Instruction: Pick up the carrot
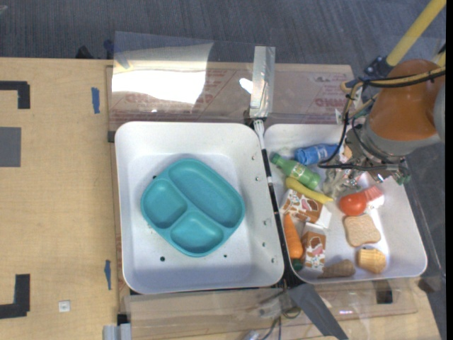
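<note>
One carrot (293, 238) beside illegible carton (302, 207).

The two bins (134, 261) are looking like smooth white plastic with a dull sheen. The teal plate (192, 205) is showing a matt plastic surface. The carrot (293, 238) is appearing as glossy orange plastic, and the tomato (353, 203) is shining likewise. The bench (56, 190) is looking like pale, matt wood board. The arm's orange band (403, 108) is gleaming smoothly.
</note>
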